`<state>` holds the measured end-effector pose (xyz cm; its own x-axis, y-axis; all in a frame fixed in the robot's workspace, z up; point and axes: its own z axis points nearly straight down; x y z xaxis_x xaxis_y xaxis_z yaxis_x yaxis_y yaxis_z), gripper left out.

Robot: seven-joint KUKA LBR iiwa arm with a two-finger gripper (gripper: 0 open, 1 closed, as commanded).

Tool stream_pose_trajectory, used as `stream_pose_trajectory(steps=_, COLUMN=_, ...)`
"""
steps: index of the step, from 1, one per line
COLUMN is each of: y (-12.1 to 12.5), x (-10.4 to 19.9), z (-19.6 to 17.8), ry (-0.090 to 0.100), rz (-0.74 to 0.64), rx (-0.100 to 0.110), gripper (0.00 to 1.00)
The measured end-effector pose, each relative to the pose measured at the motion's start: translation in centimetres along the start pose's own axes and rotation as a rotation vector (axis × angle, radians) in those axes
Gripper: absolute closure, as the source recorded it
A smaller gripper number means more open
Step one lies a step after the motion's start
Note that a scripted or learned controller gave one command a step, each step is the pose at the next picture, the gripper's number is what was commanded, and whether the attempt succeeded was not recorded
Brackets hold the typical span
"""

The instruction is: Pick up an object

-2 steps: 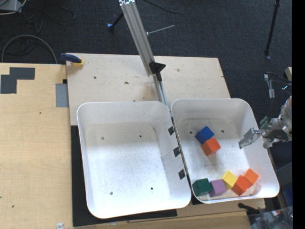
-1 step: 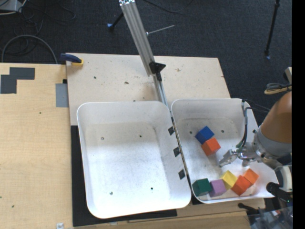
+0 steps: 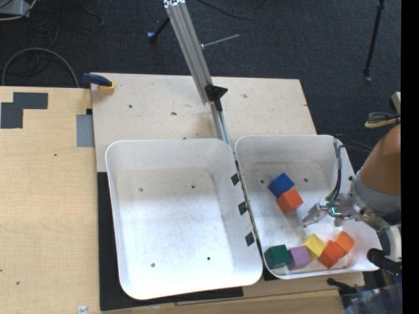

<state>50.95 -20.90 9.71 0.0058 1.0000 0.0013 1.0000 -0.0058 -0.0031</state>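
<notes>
The right bin holds several small blocks. A blue block touches an orange-red block near the bin's middle. Along the front wall lie a green block, a purple block, a yellow block, a red block and an orange block. My gripper reaches in from the right, low over the bin floor between the orange-red block and the yellow block. Its fingers stand open with nothing between them.
The left bin lies beside the right one, with black clips on the shared wall. A slanted aluminium bar rises behind the bins. The arm's grey wrist overhangs the right bin's right rim.
</notes>
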Motion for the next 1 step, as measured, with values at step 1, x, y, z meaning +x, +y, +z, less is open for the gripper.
stream_pose_trajectory(steps=1, y=-2.18, x=7.29, z=0.46, ry=-0.003, rz=-0.008, rx=-0.008, gripper=0.00)
